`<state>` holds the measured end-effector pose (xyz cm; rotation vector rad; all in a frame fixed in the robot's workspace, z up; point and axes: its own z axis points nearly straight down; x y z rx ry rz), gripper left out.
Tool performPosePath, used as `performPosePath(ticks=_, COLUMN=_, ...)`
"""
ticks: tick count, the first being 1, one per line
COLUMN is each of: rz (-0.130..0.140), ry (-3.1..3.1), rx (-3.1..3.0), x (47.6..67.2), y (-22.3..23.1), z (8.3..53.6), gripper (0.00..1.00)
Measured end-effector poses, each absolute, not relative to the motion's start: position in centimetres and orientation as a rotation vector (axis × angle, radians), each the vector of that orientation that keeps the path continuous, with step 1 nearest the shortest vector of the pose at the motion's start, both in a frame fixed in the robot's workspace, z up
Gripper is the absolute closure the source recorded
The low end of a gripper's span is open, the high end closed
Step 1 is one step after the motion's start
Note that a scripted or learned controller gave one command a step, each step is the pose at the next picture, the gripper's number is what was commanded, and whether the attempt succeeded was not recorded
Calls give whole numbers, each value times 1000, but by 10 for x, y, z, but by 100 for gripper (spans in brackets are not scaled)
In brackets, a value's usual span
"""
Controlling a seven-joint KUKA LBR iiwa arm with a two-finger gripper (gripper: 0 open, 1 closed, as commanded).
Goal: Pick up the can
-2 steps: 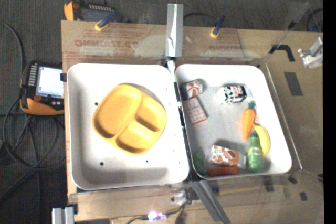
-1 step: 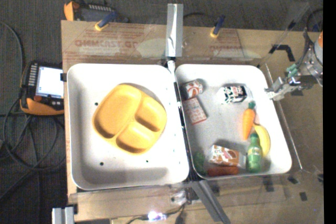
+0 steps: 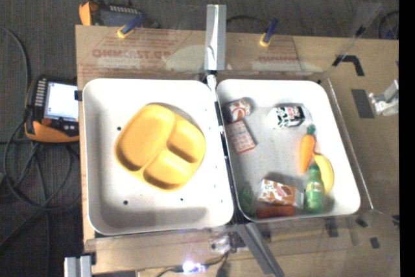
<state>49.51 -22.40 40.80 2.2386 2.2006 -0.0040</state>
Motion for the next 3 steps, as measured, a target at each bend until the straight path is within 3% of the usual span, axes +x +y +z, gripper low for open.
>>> performPosePath(ticks=2, rz=-1, ry=2075, rx=2356, x=485, y=-219, z=434, gripper=100)
performPosePath(ticks=3, rz=-3, ry=2130, rx=2307, x=497, y=-198, z=434, gripper=100)
